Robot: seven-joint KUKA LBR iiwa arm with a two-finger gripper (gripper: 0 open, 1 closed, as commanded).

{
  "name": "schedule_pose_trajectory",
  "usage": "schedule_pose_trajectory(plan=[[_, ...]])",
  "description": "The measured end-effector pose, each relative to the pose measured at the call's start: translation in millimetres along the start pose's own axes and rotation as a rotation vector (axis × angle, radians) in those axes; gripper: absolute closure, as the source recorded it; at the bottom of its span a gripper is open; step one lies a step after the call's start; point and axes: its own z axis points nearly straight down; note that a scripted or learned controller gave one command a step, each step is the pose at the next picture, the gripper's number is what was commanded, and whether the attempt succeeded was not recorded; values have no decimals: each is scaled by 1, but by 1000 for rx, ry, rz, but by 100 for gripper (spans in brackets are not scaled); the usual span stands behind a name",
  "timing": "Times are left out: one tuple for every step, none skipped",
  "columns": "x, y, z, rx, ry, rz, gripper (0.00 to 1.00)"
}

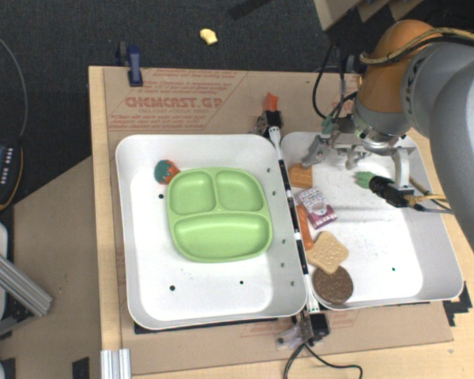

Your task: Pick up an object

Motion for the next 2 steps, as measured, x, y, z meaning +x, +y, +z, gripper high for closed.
schedule_pose_trajectory(plan=[[4, 5, 11, -15, 2, -3, 0], [4, 5, 10, -18, 1, -3, 0]])
